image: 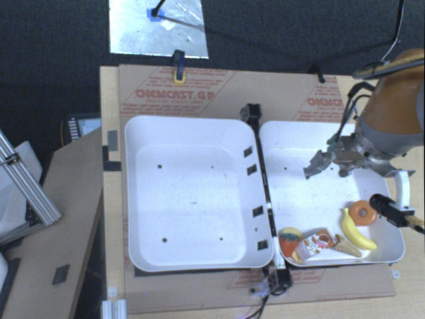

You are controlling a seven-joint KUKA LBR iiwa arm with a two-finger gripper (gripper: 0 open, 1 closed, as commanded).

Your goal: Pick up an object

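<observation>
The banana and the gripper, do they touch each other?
Apart. The camera view shows bare white bin floor between the gripper and the banana.

Bins: smooth white plastic, slight sheen. Bench: matt brown printed board. Banana: glossy yellow plastic. Foil sheet: shiny, crinkled.

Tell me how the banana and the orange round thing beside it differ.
The banana is yellow, long and curved; the orange round thing is orange, short and rounded, with a dark spot at its middle. The banana reaches nearer the bin's front wall; the round one lies nearer the gripper. Both lie in the right bin, close together.
</observation>
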